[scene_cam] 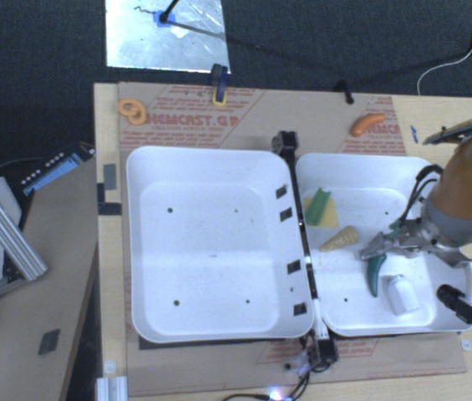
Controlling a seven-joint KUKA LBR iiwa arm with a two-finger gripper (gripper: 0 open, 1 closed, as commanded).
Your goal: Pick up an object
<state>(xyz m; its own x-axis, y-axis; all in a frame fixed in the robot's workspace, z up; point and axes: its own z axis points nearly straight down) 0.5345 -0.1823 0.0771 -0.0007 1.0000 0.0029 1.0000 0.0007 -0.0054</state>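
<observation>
The right bin (pixel 361 178) holds several objects. A green and yellow sponge (pixel 321 209) lies near its left wall. A tan cone (pixel 340 239) rests just below the sponge. A curved teal object (pixel 375 274) lies further right, with a white block (pixel 401 295) beside it toward the front. My gripper (pixel 383 247) hangs low over the top end of the teal object, right of the cone. The grey and orange arm (pixel 465 195) reaches in from the right.
The left bin (pixel 210 241) lies alongside, with black clips (pixel 286 192) on the shared wall. On the cardboard behind the bins are an orange ring (pixel 132 110), a yellow and blue clamp (pixel 219 86) and an orange sausage shape (pixel 367 124). A foil sheet (pixel 167 22) lies beyond.
</observation>
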